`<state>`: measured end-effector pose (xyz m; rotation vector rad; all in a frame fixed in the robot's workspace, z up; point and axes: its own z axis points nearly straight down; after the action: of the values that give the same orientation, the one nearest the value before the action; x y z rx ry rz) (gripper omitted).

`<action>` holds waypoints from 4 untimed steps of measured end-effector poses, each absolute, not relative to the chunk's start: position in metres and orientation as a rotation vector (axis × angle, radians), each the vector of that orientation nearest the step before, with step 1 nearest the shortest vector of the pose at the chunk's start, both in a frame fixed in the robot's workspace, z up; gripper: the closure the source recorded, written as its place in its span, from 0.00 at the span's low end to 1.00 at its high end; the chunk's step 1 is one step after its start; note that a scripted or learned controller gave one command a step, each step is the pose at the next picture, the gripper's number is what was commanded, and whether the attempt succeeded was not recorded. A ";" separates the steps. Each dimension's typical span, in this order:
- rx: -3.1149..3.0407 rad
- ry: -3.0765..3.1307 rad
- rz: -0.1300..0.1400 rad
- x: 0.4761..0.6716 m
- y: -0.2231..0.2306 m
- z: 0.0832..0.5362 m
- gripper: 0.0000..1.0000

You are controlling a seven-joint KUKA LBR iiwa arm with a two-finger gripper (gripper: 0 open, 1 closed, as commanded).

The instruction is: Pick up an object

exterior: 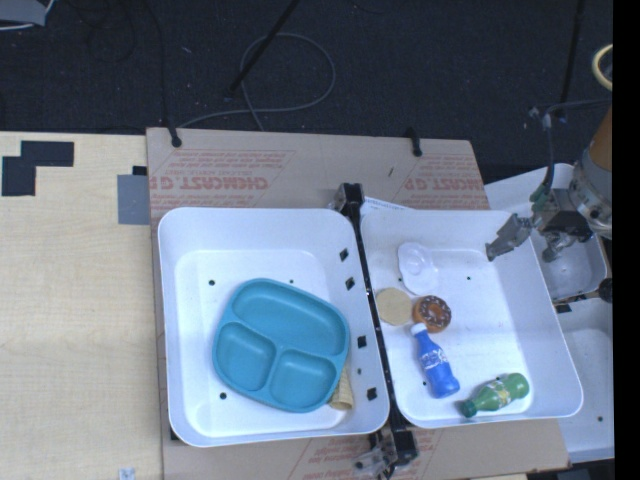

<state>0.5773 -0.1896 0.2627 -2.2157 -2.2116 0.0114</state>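
The left bin (190, 258) holds a blue tray (281, 344) with three compartments; a tan cone-like piece (342, 396) pokes out from under the tray's lower right corner. A black divider (365, 308) joins this bin to the right bin (540, 368). In the right bin, a white lid (418, 262) lies above a tan disc (394, 306), and a brown donut (432, 313) touches the disc's right edge. Just below the donut lies a blue bottle (435, 360), and right of the bottle's base a green bottle (495, 394) lies tilted. The pincer (535, 230) hovers over the right bin's upper right rim, well apart from the donut, its fingers spread and pinching nothing. Cardboard (300, 173) covers the desk (70, 318) beneath.
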 end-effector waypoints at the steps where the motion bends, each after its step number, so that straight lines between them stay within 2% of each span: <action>1: -2.221 -2.221 0.001 0.579 -0.190 0.269 0.00; 2: -2.216 -2.216 0.007 0.582 -0.188 0.205 0.00; 4: -2.218 -2.215 0.005 0.579 -0.183 0.118 0.00</action>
<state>0.5793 -0.1827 0.1182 -2.2183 -2.2151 0.0053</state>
